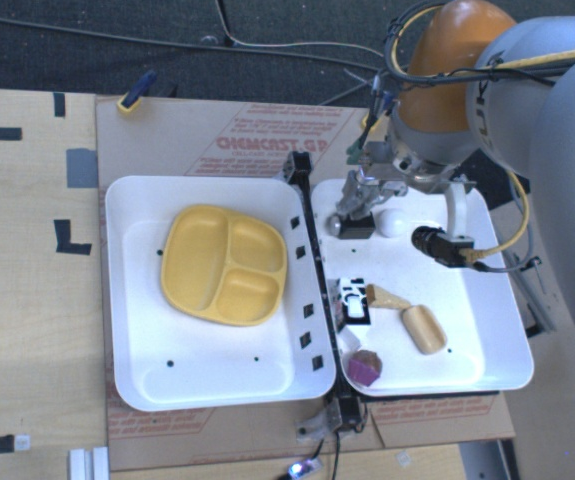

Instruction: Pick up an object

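The right bin (pixel 487 353) holds a tan wooden piece with a pale handle (pixel 413 320), a small purple object (pixel 364 367), a black and white block (pixel 353 301) and a white rounded object (pixel 392 222). My gripper (pixel 355 219) reaches down at the bin's far left part, just left of the white object. Its dark tips sit close to the bin floor. I cannot tell whether anything is between them.
The left bin (pixel 137 268) holds a yellow divided plate (pixel 223 264). A black divider (pixel 312 268) with clips runs between the bins. Cables and a black cylinder (pixel 439 245) hang off the arm over the right bin's far side. The arm's grey body fills the upper right.
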